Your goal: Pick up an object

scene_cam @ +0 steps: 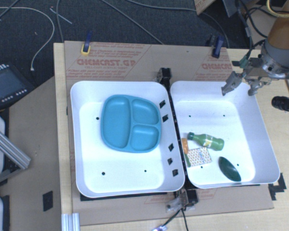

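Two shallow white bins sit side by side on a cardboard-covered desk point(135, 57), touching along their inner rims, where a row of small black clips runs.

Left white bin point(86, 177): holds one light blue plastic divided plate point(131, 123) with three compartments, lying flat near the middle of the bin floor, a little toward the far side.

Right white bin point(250, 124): holds four items clustered in its near half.
- Small green plastic bottle point(206, 140) with a yellow label, lying on its side, cap pointing toward the left bin.
- Flat square packet with a white and orange pattern point(199, 156), lying just nearer than the bottle and close beside it.
- Thin orange strip point(184, 145) against the bin's inner wall, touching the packet's left side.
- Dark green oval object point(229, 169), lying to the right of the packet, near the bin's front rim and apart from the bottle.

Grey arm with an orange band point(282, 32): enters at the upper right. Its two-finger gripper point(241, 86) hangs over the far right corner of the right bin, well apart from the cluster of items. Jaws spread, with nothing between them.

Blue clamps point(87, 46) hold the cardboard at the far edge of the desk.
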Action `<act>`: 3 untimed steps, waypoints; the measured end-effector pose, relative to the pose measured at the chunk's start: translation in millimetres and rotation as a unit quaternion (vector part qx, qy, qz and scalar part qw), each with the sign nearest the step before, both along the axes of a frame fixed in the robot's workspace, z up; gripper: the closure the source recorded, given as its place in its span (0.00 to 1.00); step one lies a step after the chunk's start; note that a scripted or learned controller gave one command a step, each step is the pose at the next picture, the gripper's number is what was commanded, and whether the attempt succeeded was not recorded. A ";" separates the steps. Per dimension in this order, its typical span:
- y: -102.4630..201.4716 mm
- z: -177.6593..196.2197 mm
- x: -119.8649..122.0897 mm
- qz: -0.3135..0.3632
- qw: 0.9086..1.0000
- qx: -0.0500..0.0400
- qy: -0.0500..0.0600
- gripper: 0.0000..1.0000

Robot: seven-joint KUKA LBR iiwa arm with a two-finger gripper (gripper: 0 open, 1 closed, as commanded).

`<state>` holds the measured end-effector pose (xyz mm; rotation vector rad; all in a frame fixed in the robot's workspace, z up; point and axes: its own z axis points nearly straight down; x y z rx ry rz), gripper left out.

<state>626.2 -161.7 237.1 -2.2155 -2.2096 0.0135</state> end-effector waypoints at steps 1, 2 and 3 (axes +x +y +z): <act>0.5 9.0 2.5 0.001 1.000 -0.001 -0.007 0.00; 4.9 -34.8 -2.5 0.002 1.000 0.000 -0.005 0.00; 3.0 -98.0 -2.1 0.001 1.000 0.000 -0.004 0.00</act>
